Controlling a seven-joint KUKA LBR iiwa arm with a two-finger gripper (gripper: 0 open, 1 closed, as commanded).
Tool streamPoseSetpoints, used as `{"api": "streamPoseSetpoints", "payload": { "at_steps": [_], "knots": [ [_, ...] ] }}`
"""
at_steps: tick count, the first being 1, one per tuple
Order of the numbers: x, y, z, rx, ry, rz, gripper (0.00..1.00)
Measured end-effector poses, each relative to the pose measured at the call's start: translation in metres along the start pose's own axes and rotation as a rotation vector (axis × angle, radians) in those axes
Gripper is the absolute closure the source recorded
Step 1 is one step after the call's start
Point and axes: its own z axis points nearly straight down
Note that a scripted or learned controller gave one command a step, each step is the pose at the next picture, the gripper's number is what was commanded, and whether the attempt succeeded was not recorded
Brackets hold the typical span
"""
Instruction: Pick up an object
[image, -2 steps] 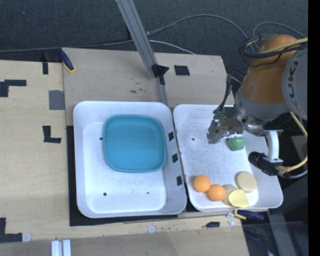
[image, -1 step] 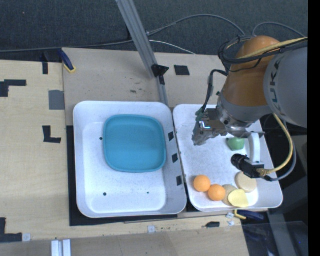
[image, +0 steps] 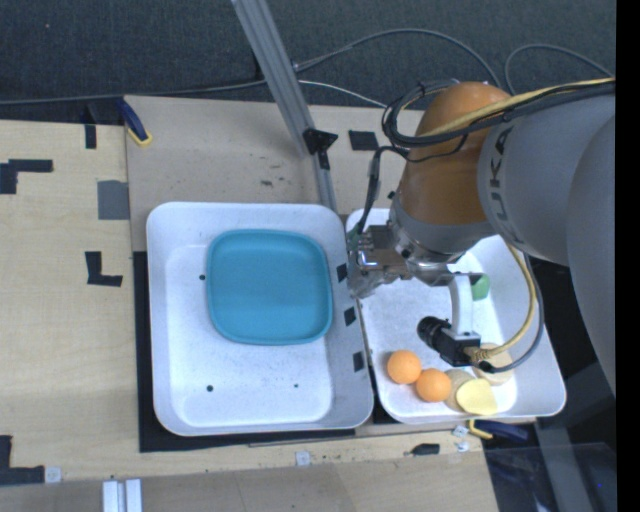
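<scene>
My gripper (image: 374, 262) hangs over the upper left corner of the right bin (image: 540, 385), close to the wall it shares with the left bin. The bulky arm hides most of it. Two orange balls (image: 404, 367) (image: 433, 385) lie side by side at the right bin's front, with a pale yellow object (image: 478, 397) touching the second ball on its right. A small green object (image: 482, 289) peeks out from behind the wrist at the bin's middle right. None of these things is at the gripper.
The left bin (image: 180, 385) holds a teal square plate (image: 268, 286) in its upper half. A grey metal pole (image: 290, 95) slants down from the top to the bins' shared rear corner. The arm covers the right bin's rear half.
</scene>
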Motion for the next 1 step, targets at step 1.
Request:
{"api": "streamPoseSetpoints", "payload": {
  "at_steps": [1],
  "knots": [
    [0.0520, -0.0072, -0.0038, -0.001, 0.000, -0.001, 1.00]
  ]
}}
